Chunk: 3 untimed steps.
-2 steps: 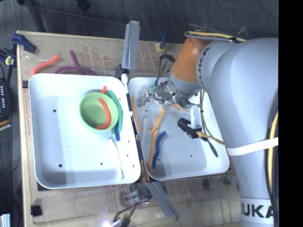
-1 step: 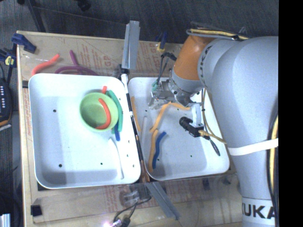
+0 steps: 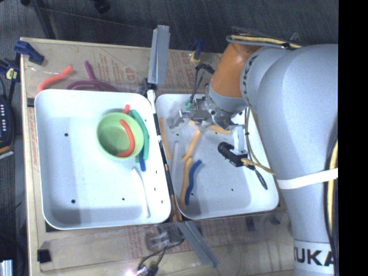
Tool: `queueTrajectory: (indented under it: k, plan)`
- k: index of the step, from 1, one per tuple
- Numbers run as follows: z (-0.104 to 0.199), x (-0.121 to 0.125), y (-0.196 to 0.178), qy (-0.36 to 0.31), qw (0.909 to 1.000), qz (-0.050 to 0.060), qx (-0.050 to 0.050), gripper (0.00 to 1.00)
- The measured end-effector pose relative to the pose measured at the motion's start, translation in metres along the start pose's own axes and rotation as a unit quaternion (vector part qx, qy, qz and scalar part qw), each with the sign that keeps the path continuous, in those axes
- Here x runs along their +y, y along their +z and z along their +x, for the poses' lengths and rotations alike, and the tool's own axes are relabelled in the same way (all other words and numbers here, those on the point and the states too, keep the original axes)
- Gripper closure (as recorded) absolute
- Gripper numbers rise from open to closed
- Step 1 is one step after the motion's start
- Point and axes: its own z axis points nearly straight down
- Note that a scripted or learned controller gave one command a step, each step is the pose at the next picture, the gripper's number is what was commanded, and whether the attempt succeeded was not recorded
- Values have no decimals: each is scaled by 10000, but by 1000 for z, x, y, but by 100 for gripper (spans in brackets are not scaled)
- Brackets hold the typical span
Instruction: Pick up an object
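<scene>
My own arm (image 3: 287, 125) covers the right side of the right bin (image 3: 224, 203), so its far rim and whatever lies there are lost to me. My gripper (image 3: 192, 112) is too small and cluttered to read. The orange tool (image 3: 192, 145) runs under my wrist. The lower frame edge cuts off my base.

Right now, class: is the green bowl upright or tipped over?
Upright: the green bowl in the left bin shows its open inside, a red piece curled within.
</scene>
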Motion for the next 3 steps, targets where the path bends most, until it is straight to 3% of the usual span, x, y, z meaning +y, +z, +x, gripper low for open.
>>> queueTrajectory:
  k: [1, 2, 3]
  plan:
    - [0, 0, -10, -4, 10000, -3, -3, 100]
    - [0, 0, -10, -7, 10000, -2, -6, 0]
    - [-19, 22, 10, 31, 10000, -6, 20, 0]
